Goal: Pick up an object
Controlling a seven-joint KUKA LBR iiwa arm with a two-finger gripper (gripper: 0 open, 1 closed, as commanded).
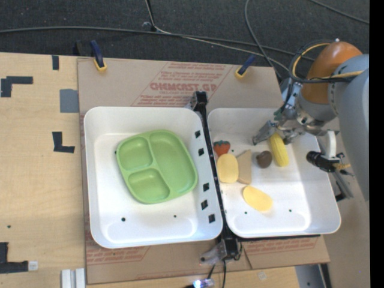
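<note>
Camera view: gripper (277, 134) over corn (278, 150); fingers indistinct.

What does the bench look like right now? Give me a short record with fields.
left bin: holds a green tray with three compartments
right bin: holds corn, a brown lump, a tan block, two yellow pieces and a red piece
tool: over the right bin's far side, at the corn's upper end
grasp: cannot tell whether the corn is gripped
arm side: right
</note>
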